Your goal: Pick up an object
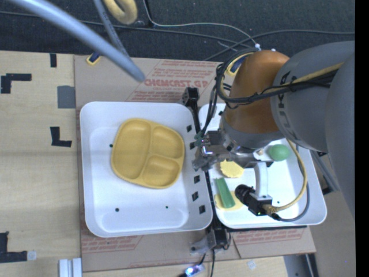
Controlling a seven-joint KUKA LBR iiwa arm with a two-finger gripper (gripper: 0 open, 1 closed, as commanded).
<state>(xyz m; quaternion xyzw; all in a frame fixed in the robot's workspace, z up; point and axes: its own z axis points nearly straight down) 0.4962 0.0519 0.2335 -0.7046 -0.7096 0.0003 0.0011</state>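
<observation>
Gripper (pixel 209 156) low in right bin (pixel 314 215); beside yellow piece (pixel 232 169)

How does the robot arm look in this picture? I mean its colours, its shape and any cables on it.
The arm is thick, rounded and smooth grey. Above the wrist sits a glossy orange band, dome-like from this view, with thin dark cables looping across it. The claw below is small, of dull grey metal.
</observation>
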